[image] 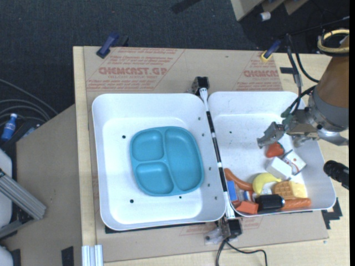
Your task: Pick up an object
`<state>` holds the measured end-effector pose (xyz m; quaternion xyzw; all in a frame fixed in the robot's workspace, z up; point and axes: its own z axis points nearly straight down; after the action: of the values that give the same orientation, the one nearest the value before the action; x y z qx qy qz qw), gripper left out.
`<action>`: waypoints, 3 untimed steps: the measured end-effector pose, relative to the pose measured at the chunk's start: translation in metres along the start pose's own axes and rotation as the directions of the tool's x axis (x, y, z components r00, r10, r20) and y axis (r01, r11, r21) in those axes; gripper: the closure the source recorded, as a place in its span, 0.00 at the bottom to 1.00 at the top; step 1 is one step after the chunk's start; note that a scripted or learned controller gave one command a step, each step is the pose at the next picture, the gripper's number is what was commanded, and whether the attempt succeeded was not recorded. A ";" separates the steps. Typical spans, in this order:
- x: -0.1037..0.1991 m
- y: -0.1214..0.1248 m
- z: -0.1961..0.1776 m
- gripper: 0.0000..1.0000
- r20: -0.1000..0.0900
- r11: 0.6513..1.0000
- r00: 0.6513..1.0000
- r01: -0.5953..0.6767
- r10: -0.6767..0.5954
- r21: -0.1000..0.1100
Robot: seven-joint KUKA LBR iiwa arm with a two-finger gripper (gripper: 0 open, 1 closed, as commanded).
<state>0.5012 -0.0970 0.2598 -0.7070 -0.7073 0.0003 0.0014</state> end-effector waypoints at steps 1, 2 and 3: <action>-0.050 -0.014 0.151 0.00 0.003 1.000 1.000 -0.001 0.001 -0.007; -0.043 0.070 0.175 0.00 0.001 1.000 1.000 0.000 0.000 -0.003; -0.054 0.158 0.174 0.00 0.002 1.000 1.000 0.000 0.000 -0.004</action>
<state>0.6586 -0.1504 0.0852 -0.7068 -0.7074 -0.0003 -0.0007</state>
